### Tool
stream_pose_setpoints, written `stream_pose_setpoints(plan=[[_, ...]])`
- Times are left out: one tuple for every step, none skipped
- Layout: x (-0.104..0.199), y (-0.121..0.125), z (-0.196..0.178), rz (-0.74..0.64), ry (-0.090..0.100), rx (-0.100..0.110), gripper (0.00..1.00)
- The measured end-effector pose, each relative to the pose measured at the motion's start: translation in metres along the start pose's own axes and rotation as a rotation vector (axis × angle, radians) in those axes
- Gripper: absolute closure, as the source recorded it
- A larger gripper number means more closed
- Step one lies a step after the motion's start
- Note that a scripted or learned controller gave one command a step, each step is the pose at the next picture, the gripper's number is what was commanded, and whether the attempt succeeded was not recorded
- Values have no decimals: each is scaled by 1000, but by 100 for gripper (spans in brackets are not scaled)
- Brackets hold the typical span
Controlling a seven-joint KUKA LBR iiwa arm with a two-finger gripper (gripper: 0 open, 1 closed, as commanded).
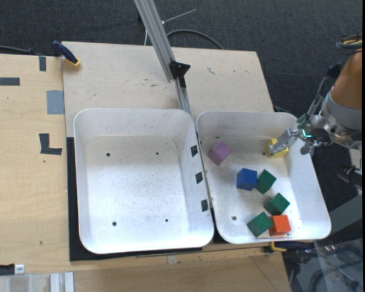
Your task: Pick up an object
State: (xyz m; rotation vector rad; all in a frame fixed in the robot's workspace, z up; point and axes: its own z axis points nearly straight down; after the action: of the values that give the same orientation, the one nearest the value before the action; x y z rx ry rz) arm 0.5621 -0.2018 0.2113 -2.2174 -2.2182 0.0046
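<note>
My bench, light wood with grey tape marks, carries two shallow white bins touching side by side, the left bin and the right bin, plus a blue-and-yellow clamp at its far edge.

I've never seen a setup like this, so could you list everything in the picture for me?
Bins: 2, white, side by side on the bench; left bin, right bin.
Purple block: 1, right bin, upper left.
Blue block: 1, right bin, middle.
Green blocks: 3, right bin.
Orange block: 1, right bin, near corner.
Yellow block: 1, right bin, at the end effector.
Clamp: 1, blue-yellow, bench upper left.
End effector: 1, grey, over right bin.
</note>
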Motion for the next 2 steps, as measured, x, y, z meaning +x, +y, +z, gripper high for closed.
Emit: stream_pose_setpoints(plan=[[0,1,-2,-1,-1,-4,0],[-1,4,42,-1,-1,0,0]])
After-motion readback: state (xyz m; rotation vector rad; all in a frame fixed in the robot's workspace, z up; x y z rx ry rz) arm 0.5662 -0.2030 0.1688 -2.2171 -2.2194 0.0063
